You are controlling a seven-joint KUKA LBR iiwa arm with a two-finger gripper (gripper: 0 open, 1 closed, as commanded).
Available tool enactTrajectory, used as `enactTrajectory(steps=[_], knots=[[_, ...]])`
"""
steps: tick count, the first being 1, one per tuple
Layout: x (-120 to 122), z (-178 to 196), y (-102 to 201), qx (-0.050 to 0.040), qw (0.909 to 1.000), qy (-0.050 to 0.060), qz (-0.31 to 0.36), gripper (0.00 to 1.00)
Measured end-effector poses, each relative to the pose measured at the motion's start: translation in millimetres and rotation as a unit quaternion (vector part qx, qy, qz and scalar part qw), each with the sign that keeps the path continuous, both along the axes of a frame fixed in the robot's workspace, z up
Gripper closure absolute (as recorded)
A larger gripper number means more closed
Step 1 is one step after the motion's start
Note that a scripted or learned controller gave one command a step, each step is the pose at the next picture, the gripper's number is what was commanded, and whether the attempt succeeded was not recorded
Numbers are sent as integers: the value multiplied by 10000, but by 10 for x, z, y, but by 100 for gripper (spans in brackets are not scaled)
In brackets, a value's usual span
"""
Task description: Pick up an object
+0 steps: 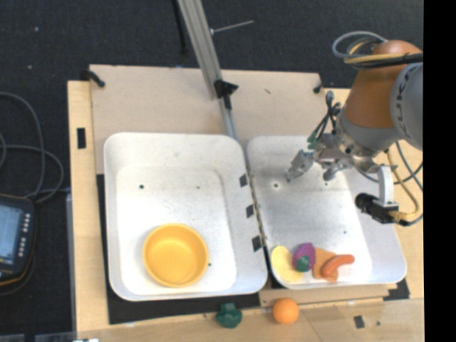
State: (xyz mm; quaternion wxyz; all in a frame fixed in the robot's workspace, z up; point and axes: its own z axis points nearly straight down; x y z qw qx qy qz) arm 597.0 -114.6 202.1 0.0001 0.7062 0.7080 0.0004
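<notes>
Gripper (311, 166) hangs spread wide and empty over the right bin (285, 155), the small toys (313, 260) huddled in its near corner — light, hard and likely slick, best pinched across the narrow middle.

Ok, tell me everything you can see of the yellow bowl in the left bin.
The yellow bowl is round, plain and smooth, plastic by the look of it. It stands upright, mouth up, with nothing visible inside, on the floor of the left bin near its front edge. Nothing but the bin touches it; the claw hangs over the other bin.
</notes>
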Motion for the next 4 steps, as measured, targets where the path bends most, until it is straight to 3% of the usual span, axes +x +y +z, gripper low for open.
enactTrajectory(steps=[1, 3, 4], knots=[[1, 1, 1, 2, 10000, -3, -3, 0], [75, -999, -14, -11, 10000, 23, -16, 0], [95, -859, -19, -6, 10000, -11, -38, 100]])
